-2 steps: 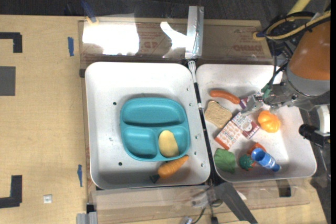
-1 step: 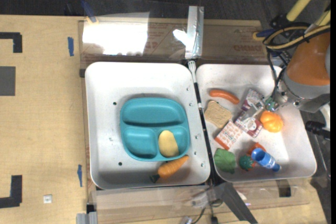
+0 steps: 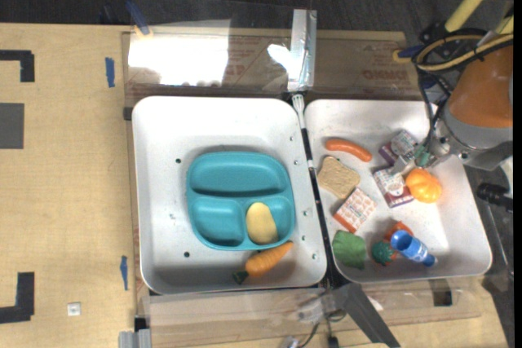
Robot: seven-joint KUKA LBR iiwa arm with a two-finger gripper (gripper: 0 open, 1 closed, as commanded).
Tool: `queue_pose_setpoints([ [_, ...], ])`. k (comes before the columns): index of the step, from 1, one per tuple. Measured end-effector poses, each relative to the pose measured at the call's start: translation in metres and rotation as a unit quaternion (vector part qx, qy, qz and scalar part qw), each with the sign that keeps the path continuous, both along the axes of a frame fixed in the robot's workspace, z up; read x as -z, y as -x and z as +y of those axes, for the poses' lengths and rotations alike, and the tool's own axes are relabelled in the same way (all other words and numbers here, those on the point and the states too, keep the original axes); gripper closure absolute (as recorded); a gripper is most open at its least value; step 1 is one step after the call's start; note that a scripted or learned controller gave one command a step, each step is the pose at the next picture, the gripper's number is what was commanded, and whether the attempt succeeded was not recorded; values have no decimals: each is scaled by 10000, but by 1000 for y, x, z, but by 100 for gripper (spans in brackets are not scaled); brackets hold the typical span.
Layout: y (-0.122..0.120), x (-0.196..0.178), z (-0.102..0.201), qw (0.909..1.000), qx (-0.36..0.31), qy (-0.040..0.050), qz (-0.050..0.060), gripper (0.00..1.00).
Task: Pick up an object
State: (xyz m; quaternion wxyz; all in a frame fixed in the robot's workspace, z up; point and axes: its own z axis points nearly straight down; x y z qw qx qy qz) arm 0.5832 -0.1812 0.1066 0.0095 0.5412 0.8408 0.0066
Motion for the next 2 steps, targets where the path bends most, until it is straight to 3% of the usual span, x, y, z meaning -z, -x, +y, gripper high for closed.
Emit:
queue_pose_setpoints([
  [1,-70,-77,67,9973,726,-10,76,100],
  [2,-69,-75,66,9972,738,-4,100,0],
])
